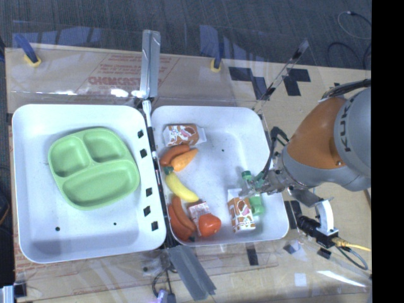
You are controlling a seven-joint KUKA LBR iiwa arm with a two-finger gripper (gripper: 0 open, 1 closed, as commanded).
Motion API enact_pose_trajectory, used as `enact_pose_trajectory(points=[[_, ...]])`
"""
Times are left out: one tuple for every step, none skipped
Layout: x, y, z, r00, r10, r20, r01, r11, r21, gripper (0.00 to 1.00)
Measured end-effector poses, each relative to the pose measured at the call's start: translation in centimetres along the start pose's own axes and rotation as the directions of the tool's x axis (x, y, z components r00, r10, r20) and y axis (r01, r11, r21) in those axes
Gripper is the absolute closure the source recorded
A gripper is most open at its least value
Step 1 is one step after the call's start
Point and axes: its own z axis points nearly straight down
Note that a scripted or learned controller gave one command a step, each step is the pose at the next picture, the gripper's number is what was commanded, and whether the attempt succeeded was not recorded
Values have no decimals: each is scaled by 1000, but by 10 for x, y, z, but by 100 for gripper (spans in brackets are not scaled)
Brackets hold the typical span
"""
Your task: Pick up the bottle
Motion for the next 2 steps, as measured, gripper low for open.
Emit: enact_pose_trajectory(points=[[3,-2,-117,1000,29,4,-29,1000,-2,100],[3,-2,-117,1000,29,4,-29,1000,-1,0]])
